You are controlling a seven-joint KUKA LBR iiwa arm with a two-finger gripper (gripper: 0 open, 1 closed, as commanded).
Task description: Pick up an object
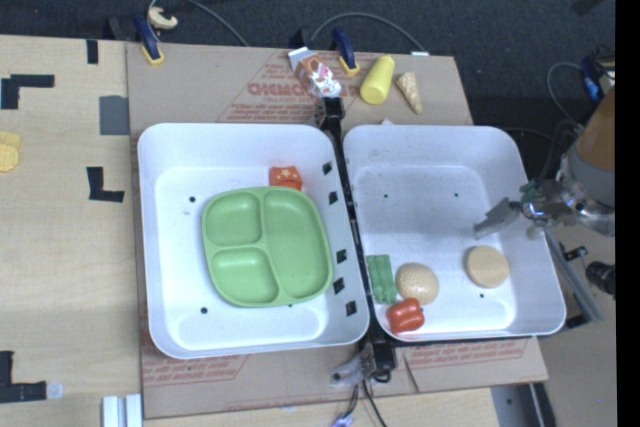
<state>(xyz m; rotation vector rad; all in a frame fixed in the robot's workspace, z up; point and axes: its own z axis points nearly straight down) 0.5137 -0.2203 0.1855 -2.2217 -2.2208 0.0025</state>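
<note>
At the right edge of the frame the arm (598,150) reaches in over the right bin (440,150), its jaws (500,217) low above the bin's right side. A grey finger (490,219) points left and downward; whether the jaws are open or closed cannot be told, and nothing shows between them.

Just below the jaws lies a tan disc (487,266), apart from them. Left of it, along the bin's lower edge, sit a tan ball (417,282), a red pepper (405,316) touching the ball's lower side, and a green block (379,277) against the bin's left wall.

The left bin (170,215) holds a green divided plate (266,246) at its middle, with a small red-orange piece (286,177) just above the plate's top rim.

On the desk (60,215) above the bins, near the frame's upper middle, lie a yellow bottle (377,80), a cone (411,92) beside it and a small packet (316,73).
</note>
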